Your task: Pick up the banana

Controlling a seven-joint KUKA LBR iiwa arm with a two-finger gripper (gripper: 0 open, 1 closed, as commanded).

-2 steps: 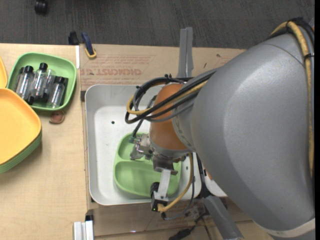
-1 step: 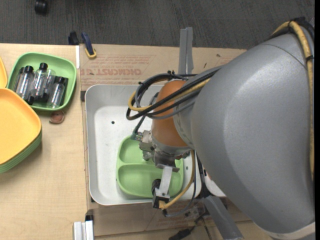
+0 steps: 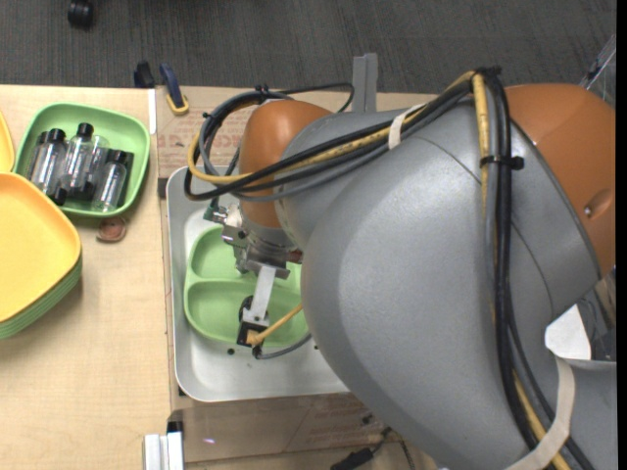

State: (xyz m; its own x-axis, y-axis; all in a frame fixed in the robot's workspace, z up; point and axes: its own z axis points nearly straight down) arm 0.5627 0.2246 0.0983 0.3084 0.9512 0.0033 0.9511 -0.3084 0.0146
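Note:
My gripper (image 3: pixel 238 231) hangs low over the left white bin (image 3: pixel 196 375), above the far compartment of a green divided plate (image 3: pixel 208 302) that lies in the bin. The big grey arm with its orange band (image 3: pixel 269 150) reaches in from the right. It covers the right bin and the right part of the left bin, so whatever lies under it is hidden.
On the wooden bench to the left stands a green tray (image 3: pixel 83 160) with several dark-capped vials. A stack of yellow plates (image 3: pixel 29 253) sits at the left edge. A small brown piece (image 3: pixel 113 230) lies near the tray.

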